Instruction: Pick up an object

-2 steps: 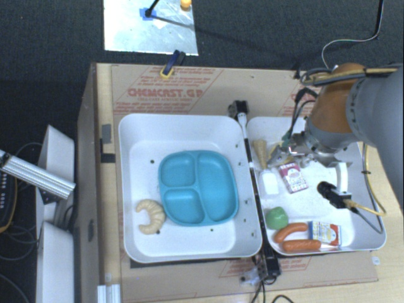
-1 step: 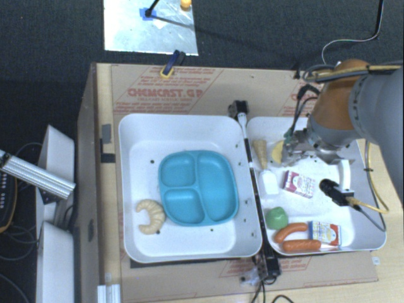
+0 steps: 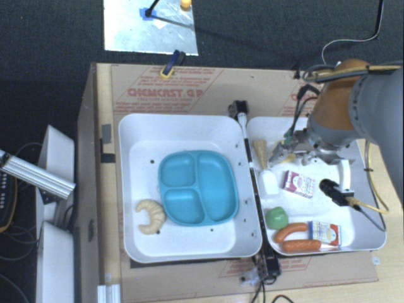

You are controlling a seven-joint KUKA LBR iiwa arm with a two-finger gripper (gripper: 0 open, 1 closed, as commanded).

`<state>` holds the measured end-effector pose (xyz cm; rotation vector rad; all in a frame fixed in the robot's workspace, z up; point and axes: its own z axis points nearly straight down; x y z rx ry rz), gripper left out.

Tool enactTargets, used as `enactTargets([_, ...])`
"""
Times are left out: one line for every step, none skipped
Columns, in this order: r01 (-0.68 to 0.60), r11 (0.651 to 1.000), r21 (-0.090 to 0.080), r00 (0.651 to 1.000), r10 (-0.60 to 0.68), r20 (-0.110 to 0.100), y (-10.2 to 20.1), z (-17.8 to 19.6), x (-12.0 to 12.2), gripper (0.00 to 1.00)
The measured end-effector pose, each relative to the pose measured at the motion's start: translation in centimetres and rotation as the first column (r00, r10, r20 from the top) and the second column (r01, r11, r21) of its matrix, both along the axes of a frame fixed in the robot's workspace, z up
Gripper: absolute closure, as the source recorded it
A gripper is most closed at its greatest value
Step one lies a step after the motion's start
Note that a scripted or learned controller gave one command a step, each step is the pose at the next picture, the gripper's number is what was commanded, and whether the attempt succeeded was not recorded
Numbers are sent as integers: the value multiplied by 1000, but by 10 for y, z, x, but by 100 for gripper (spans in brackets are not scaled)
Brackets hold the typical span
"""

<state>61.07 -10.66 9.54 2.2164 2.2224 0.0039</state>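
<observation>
Gripper (image 3: 291,151) low in right bin (image 3: 372,232), near maroon carton (image 3: 298,184); grasp state apparently obscured, cannot tell

In the left bin (image 3: 129,169) a croissant (image 3: 151,215) lies left of a divided plate (image 3: 197,187); in the right bin (image 3: 372,232) a box (image 3: 297,184) lies behind a sausage (image 3: 291,231).

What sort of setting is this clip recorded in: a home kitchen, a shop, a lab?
Most likely a robotics lab bench, not a kitchen. Two shallow white bins, the left bin and the right bin, sit on a board with loose cables around; the food looks like toys: a croissant, a hot dog, a blue divided plate.
</observation>
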Motion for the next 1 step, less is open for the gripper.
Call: enactTargets([2,1000,0,1000,-2,-4,-4,-11,-29,0])
